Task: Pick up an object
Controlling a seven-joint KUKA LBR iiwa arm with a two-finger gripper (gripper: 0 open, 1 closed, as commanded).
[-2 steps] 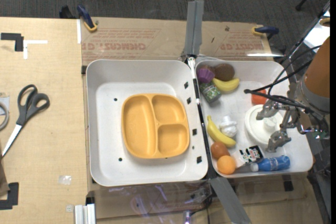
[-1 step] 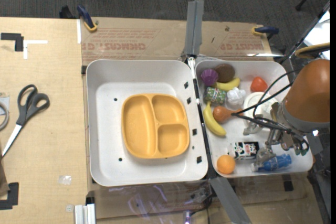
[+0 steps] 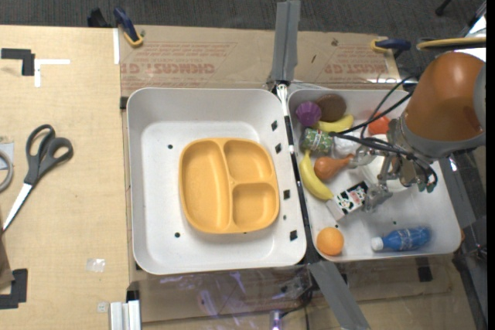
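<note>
Dark carpet runs behind your tabletop, a pale wooden sheet with scissors lying at its left and a strip of cardboard along the back. On it sit two white bins. Your left bin carries a yellow divided tray at its middle. Your right bin is where every candidate lies.

Next in size is the arm, reaching in from the right, its orange band hanging over the bin's back right corner, with cables trailing toward the bin's middle. Below it the claw sits low in the right bin, just beside a small black-and-white box. You can't tell whether the claw is spread or pressed together; the metal parts blur together, and nothing shows between them.

Then the objects, biggest first: a banana along the left wall, a blue bottle on its side at the front, an orange-brown piece near the middle, a green bottle, a purple piece and a brown one at the back, and an orange ball at the front left corner.

As for progress, judge it as early: the claw is down among the objects, but every item appears to rest on the bin floor. The grasp and the lift remain to be done.
</note>
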